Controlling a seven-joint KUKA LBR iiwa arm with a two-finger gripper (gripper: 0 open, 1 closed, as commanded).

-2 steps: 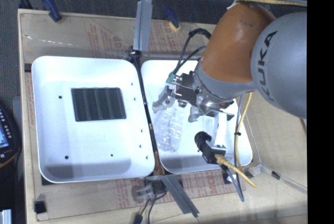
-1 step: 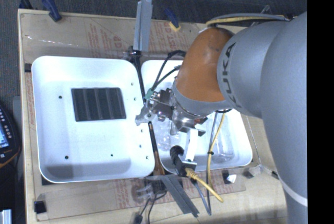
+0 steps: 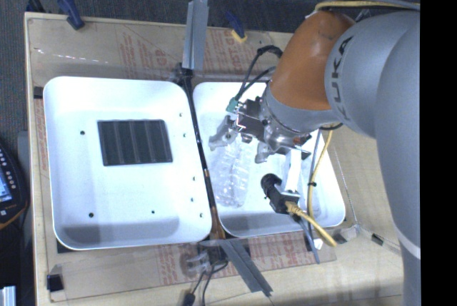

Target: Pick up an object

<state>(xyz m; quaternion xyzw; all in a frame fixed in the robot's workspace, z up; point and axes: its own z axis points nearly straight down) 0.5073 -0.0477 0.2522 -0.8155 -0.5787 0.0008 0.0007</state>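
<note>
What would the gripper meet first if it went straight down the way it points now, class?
Probably the clear plastic bottle lying in the right bin. The gripper hangs over the bottle's upper end, pointing down into the bin. Its height above the bottle is unclear from this slanted view, so it may instead reach the bin floor just beside it.

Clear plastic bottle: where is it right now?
In the camera view, the clear plastic bottle lies in the right bin, near its left wall, just below the gripper.

One fixed camera above the bench point(image 3: 107, 48) looks down slantwise on both bins, arm point(image 3: 343, 62) entering right.
</note>
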